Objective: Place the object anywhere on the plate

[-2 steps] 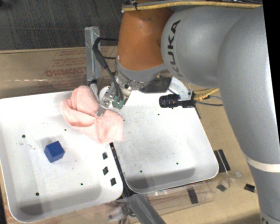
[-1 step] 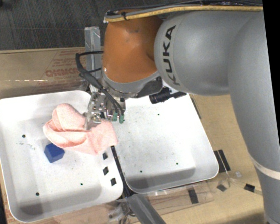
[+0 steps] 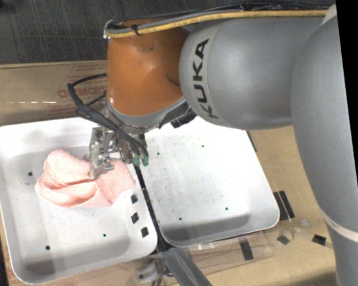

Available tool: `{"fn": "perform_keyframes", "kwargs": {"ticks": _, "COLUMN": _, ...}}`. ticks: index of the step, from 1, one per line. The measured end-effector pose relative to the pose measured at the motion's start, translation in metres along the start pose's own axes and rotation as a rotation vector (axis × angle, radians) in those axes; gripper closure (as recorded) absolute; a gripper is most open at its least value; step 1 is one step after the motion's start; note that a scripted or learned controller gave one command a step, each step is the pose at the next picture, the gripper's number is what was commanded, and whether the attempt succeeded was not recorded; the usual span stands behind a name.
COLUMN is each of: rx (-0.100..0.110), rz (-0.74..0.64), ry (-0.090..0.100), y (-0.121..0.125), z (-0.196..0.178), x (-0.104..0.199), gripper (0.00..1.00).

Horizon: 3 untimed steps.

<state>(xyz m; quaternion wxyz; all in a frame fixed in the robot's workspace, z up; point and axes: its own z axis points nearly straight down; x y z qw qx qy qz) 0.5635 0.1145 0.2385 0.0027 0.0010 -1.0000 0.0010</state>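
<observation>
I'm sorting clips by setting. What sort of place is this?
Probably a robotics lab test bench: a grey and orange KUKA arm, two shallow white plastic bins, cardboard underlay beneath.

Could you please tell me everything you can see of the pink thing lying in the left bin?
The pink object looks soft and pale, like cloth or foam, made of rounded, overlapping lobes with a flatter flap at its right. It lies flat on the floor of the left bin, in the upper middle part, reaching toward the right wall. The gripper is down at its right edge, over the flap; whether it grips it cannot be told.
</observation>
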Motion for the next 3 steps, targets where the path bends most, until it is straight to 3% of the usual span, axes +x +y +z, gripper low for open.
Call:
{"fn": "perform_keyframes", "kwargs": {"ticks": 2, "rx": 0.0, "rz": -0.005, "ry": -0.003, "y": 0.091, "z": 0.006, "x": 0.043, "gripper": 1.0}}
{"fn": "perform_keyframes", "kwargs": {"ticks": 3, "rx": 0.0, "rz": -0.004, "ry": -0.003, "y": 0.091, "z": 0.006, "x": 0.043, "gripper": 0.0}}
